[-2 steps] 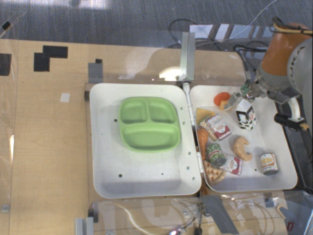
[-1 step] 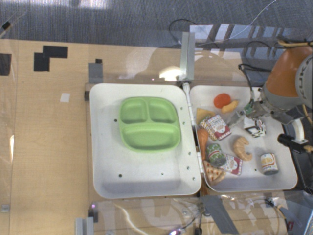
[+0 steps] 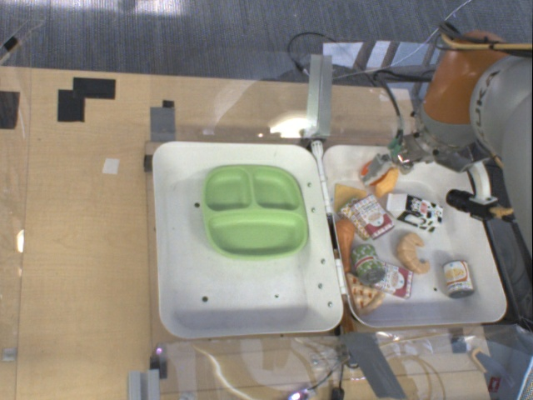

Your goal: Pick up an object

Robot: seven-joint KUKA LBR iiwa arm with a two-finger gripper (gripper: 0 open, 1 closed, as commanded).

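Observation:
The right white bin (image 3: 487,302) holds several small toy foods and packets. At its far end lie a red piece (image 3: 371,169) and an orange piece (image 3: 386,182). My gripper (image 3: 400,152) hangs at the bin's far edge, just right of and above those two pieces, under the orange wrist band (image 3: 454,86). I see nothing held in it. Closer in lie a yellow wedge (image 3: 348,195), a pink packet (image 3: 366,217), a black-and-white box (image 3: 419,212), a croissant (image 3: 414,252) and a small can (image 3: 457,277).
The left white bin (image 3: 179,307) carries a green divided plate (image 3: 254,211). Along the right bin's left wall lie a carrot (image 3: 345,238), a round green item (image 3: 367,265), a waffle (image 3: 364,295) and a red packet (image 3: 399,282). A metal post (image 3: 320,98) stands between the bins.

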